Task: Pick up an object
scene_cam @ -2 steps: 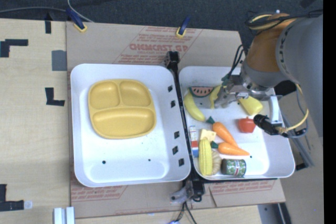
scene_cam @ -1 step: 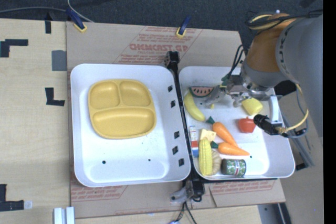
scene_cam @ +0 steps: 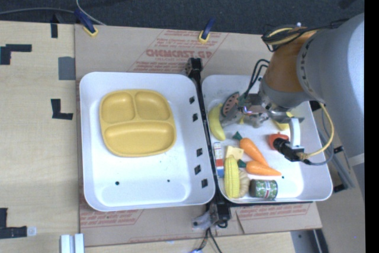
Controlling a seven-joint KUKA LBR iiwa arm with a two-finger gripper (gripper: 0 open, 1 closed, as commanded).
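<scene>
My gripper (scene_cam: pixel 251 112) hangs low over the upper middle of the right bin (scene_cam: pixel 314 183), under the orange band of the arm. Just to its left lies a brownish-red toy food (scene_cam: pixel 230 106), and a yellow banana (scene_cam: pixel 214 125) lies by the bin's left wall. Below the gripper are two orange carrots (scene_cam: pixel 254 151) (scene_cam: pixel 263 170), a corn cob (scene_cam: pixel 232 178), a green can (scene_cam: pixel 263 189) and a yellow cheese wedge (scene_cam: pixel 234 153). A small red piece (scene_cam: pixel 278 140) sits to the gripper's lower right. Nothing can be seen held.
The left bin (scene_cam: pixel 95 186) holds a yellow divided plate (scene_cam: pixel 138 122). A black divider (scene_cam: pixel 201 127) separates the two bins. The arm's grey body (scene_cam: pixel 349 86) and its cables cover the right bin's right side. Clamps and a cable lie at the back of the bench.
</scene>
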